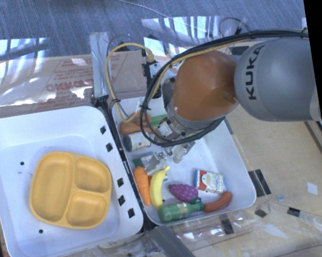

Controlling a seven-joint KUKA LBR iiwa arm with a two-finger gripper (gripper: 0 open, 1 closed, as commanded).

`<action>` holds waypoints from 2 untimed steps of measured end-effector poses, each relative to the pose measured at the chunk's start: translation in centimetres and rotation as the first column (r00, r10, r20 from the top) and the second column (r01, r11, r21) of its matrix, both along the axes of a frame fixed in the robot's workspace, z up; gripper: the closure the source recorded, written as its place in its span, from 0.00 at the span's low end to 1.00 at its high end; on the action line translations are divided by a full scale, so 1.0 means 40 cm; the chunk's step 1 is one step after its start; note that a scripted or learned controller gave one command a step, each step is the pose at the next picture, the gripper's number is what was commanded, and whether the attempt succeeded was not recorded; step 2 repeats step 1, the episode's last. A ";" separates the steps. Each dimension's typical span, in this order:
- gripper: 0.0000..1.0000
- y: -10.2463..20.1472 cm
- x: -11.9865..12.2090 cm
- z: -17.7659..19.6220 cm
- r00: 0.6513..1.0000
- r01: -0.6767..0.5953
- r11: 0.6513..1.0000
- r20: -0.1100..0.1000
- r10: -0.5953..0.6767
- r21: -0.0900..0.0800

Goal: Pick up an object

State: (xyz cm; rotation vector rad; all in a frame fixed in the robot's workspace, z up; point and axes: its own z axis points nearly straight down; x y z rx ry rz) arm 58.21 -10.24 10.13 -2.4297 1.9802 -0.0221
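My gripper [166, 154] hangs low in the right bin [238, 167], under the orange wrist band, over the bin's upper left part. Just below it lie a yellow banana [157, 186] and an orange carrot [143, 185]. A purple grape bunch [183, 192], a small juice carton [209, 181], a green bottle [180, 211] and a red sausage [217, 202] lie along the near end of the bin. A can [136, 141] and a brown item [129, 127] sit partly hidden beside the wrist. Nothing shows between the fingers.
The left bin [8, 197] holds a yellow divided plate [69, 189]. Cables loop above the right bin's far edge. The big grey arm covers the right bin's far right side. Clear plastic sheeting lies around both bins.
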 end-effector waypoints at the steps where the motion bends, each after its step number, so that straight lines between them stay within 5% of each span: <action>1: 0.00 0.000 -0.085 0.003 1.000 0.000 1.000 0.008 0.000 0.001; 2: 0.00 0.000 -0.085 0.003 1.000 0.000 1.000 0.008 0.000 0.001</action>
